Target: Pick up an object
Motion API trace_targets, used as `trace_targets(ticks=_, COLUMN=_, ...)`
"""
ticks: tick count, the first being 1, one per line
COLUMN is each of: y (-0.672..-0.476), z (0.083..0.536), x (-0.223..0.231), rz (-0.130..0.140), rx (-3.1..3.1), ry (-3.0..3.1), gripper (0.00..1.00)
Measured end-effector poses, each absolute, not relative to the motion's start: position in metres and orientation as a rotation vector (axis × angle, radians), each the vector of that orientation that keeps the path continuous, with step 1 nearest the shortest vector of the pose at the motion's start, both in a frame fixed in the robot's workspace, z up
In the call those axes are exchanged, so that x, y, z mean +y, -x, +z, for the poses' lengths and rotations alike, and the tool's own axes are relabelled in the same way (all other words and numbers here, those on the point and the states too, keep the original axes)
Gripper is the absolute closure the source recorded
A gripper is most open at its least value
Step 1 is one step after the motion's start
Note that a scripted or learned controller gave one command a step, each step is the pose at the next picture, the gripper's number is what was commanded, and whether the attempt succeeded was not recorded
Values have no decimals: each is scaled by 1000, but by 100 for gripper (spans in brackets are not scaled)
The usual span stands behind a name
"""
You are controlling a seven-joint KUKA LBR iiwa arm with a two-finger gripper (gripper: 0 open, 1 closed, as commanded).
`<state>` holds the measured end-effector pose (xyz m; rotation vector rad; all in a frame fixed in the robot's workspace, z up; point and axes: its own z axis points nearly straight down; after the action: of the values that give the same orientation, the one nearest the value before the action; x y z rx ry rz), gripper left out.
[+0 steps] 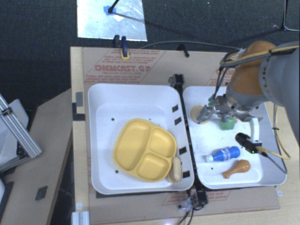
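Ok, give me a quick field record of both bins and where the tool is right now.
left bin: yellow divided plate, beige roll at its lower-right edge
right bin: tan piece, green object, blue bottle, brown drumstick
tool: over right bin's upper part, between tan piece and green object
holding: cannot tell

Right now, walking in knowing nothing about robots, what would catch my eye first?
The big yellow divided plate in the left bin stands out first. Then the grey arm with its orange band, reaching from the right, its gripper over the right bin beside a green object. Nearer the front lie a blue bottle and a brown drumstick-shaped toy.
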<state>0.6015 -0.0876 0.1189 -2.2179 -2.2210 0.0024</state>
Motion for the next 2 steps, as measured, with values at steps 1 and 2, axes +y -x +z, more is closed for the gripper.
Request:
trace_targets(ticks=1, y=-602, z=83, x=-87, rz=1, rx=-2222, ry=2219, gripper=0)
trace_targets(ticks=2, y=-603, z=95, x=-88, rz=-2, rx=-2225, ry=2221, gripper=100)
